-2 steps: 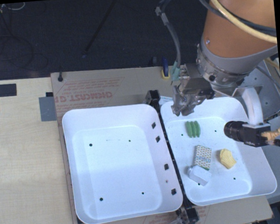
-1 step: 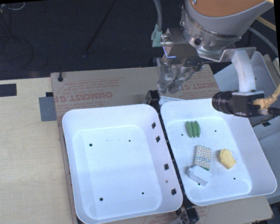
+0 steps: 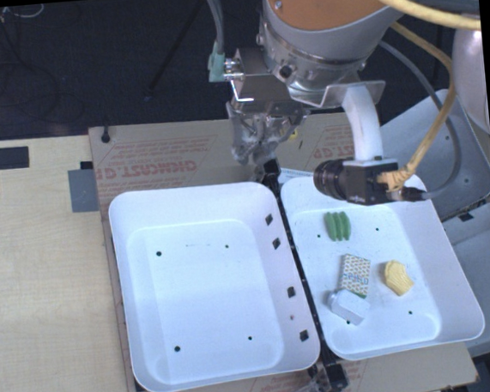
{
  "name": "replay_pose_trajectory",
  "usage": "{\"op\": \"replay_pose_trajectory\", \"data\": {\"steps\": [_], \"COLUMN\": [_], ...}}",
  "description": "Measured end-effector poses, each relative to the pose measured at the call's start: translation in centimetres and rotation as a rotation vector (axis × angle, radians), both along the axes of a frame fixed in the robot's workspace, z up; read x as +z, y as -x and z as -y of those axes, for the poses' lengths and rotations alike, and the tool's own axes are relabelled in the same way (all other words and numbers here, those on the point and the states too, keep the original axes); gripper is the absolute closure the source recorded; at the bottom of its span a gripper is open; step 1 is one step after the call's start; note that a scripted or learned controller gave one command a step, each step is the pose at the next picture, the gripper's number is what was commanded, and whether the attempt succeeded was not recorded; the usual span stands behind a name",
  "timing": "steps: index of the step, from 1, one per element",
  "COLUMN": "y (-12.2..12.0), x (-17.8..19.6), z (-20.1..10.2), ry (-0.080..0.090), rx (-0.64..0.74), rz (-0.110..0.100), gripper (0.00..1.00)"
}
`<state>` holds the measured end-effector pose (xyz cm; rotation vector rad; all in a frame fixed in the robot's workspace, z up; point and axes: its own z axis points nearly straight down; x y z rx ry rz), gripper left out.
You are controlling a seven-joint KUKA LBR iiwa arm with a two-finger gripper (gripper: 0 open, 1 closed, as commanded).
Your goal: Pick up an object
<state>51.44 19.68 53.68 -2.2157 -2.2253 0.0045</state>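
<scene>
gripper (image 3: 260,143) above the far bin edges, opening cannot be told; green pod (image 3: 338,226) in right bin (image 3: 458,300) likely light, soft; grasp across its narrow width.

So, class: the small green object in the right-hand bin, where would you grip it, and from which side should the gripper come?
Grip the green object across its narrow width, at mid-length, coming straight down from above. It lies flat on the floor of the right bin with its long axis running roughly up-down in the camera view, and it sits apart from the other items, so fingers probably fit on both long sides.
</scene>
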Motion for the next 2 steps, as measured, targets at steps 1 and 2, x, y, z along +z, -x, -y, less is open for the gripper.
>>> {"op": "replay_pose_trajectory", "data": {"steps": [1,2], "y": [3.4,4.2], "x": [-10.1,-28.4], "z": [-4.9,-4.6], "ry": [0.004,0.007], "rx": [0.001,-0.004], "rz": [-0.01,-0.014], "gripper": [1.0,1.0]}}
